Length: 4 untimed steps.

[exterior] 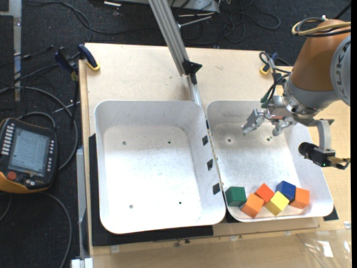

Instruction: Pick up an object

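Six blocks are sitting clustered at the near edge of the right bin: a green block, three orange blocks, a yellow block, a blue block. My gripper is hovering well apart from them, at the bin's far end, fingers spread and holding nothing.

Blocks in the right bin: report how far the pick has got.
Done: nothing looks picked yet. The green block, three orange blocks, the yellow block and the blue block all lie along the near edge of the right bin.
In hand: the tool hangs open above the bin's far part, holding nothing.
Left: move to a block, close on it, lift.
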{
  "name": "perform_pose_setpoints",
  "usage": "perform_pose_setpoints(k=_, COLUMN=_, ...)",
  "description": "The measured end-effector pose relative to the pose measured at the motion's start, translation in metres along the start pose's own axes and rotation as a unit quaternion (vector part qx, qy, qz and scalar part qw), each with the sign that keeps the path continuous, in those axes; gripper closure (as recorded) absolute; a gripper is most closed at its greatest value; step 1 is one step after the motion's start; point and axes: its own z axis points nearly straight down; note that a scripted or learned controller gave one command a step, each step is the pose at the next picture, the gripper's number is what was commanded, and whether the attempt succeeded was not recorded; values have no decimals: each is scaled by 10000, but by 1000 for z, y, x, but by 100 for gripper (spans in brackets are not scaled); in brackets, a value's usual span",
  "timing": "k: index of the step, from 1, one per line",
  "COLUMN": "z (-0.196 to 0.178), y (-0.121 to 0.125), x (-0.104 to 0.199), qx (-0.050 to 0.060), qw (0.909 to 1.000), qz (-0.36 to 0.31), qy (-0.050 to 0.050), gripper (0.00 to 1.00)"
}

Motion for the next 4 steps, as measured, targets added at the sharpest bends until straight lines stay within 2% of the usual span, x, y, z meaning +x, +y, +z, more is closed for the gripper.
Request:
perform_pose_setpoints(k=1, z=44, y=-1, x=-4, qx=23, qw=10000, qz=3, qy=-3, gripper=0)
perform_pose_setpoints(k=2, z=31, y=1, x=-3, qx=-9, qw=10000, qz=-3, qy=-4, gripper=100)
perform_pose_setpoints(k=3, z=57, y=-70, x=-24, qx=35, qw=10000, qz=24, qy=-1, gripper=100)
perform_pose_setpoints(k=4, z=56, y=-67, x=-22, qx=1, qw=10000, qz=2, qy=-1, gripper=0)
